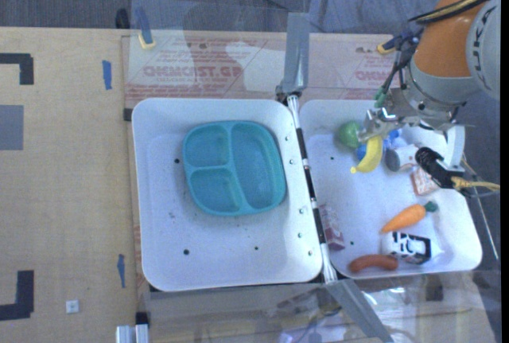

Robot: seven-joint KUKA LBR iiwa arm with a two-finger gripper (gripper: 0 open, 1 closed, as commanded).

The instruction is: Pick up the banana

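Note:
The banana (367, 157) is yellow and short, and it lies tilted in the upper left part of the right bin (457, 250). Its upper end points toward my gripper (383, 124), which hangs from the grey and orange arm directly above and slightly right of it. The gripper's tip is very close to the banana's upper end, and I cannot tell whether they touch. A green round fruit (347, 134) sits just left of the gripper. A small blue object (395, 142) and a grey one (393, 160) lie right of the banana.
A carrot (411, 216), a red sausage (372, 263), a black-and-white object (411, 246) and an orange-white packet (421, 182) lie lower in the right bin. A small reddish packet (332, 227) rests by the divider. The left bin (159, 238) holds a teal divided plate (235, 168).

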